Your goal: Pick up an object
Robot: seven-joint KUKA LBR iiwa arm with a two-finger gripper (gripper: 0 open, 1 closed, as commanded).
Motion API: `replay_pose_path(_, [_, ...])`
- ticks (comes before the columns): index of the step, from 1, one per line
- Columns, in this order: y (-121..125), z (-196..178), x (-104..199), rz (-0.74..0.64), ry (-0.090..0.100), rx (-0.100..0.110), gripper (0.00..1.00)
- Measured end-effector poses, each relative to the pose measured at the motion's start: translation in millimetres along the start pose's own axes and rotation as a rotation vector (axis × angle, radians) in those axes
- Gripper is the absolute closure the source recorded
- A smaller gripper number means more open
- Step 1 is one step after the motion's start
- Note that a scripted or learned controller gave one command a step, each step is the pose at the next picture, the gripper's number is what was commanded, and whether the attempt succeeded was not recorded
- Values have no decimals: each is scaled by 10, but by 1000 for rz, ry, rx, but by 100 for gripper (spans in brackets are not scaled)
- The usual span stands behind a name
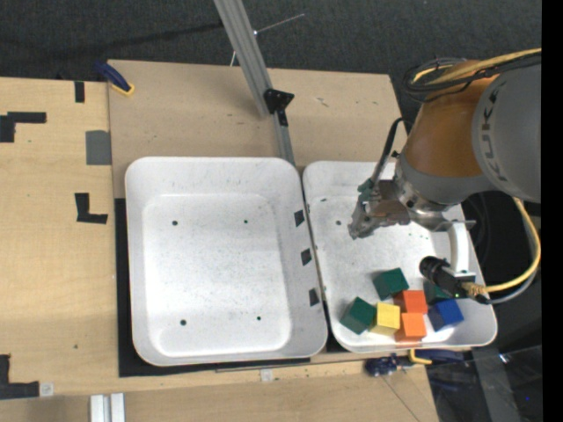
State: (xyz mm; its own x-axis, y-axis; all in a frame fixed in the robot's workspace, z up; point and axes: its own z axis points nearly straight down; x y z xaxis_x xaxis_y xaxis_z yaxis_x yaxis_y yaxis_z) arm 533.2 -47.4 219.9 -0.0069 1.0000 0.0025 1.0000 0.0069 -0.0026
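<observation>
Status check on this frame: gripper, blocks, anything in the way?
Gripper low over right bin, nothing seen between fingers. Blocks clustered at bin's near corner: green block nearest gripper, apart from it. Path clear.

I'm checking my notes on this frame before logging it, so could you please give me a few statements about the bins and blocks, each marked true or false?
1. The blocks lie in the right bin. True.
2. The gripper hangs above the left bin. False: it is over the right bin.
3. A yellow block sits beside an orange block. True.
4. The blocks cluster at the bin's far end. False: they sit at its near end.
</observation>
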Motion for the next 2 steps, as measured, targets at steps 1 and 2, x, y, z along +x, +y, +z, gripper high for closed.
replay_pose_path(1, [-167,-123,514,-1,0,0,100])
replay_pose_path(2, [-184,-158,1086,-2,-1,0,100])
